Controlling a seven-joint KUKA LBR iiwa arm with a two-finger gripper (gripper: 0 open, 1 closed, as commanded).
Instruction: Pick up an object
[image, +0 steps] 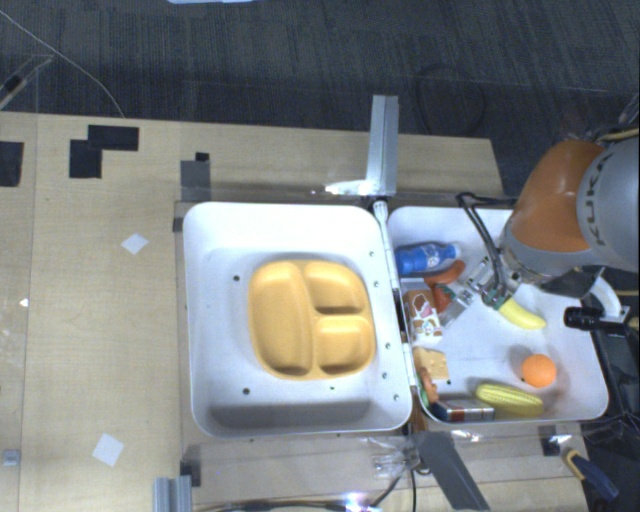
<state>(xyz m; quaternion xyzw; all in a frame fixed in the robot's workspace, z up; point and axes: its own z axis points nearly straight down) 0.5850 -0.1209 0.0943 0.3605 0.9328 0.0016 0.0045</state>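
My gripper (468, 297) hangs low in the right bin (585, 345), reaching in from the right under the arm's orange band (553, 196). It sits among a small cluster: a blue bottle (425, 258) just up and left, a red-orange piece (441, 276) beside it, and a printed packet (424, 320) down and left. A small banana (522, 316) lies close on its right. Nothing visibly rests in its grip.
The right bin also holds an orange ball (538, 371), a yellow corn cob (510, 398), a red marker (462, 411) and a cracker (431, 364) near the front. The left bin (215, 330) holds a yellow divided tray (308, 317). A metal post (383, 145) stands behind the bins.
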